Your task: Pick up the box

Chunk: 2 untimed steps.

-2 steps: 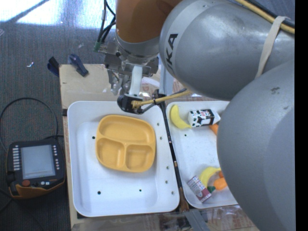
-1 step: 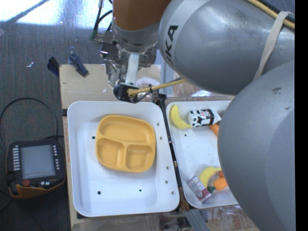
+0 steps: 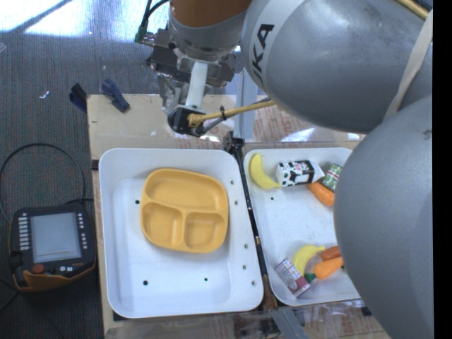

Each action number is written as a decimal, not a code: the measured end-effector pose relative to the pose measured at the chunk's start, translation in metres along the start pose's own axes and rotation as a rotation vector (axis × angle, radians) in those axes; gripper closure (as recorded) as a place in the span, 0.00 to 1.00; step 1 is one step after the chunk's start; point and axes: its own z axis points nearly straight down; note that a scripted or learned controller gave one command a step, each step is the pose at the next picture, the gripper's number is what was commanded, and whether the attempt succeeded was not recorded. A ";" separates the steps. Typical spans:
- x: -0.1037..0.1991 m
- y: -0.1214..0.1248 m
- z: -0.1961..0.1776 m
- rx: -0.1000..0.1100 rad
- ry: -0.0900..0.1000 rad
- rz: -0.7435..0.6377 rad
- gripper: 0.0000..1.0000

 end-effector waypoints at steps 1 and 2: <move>0.002 -0.001 -0.042 -0.001 0.000 -0.226 1.00; 0.001 -0.001 -0.042 0.001 -0.001 -0.478 1.00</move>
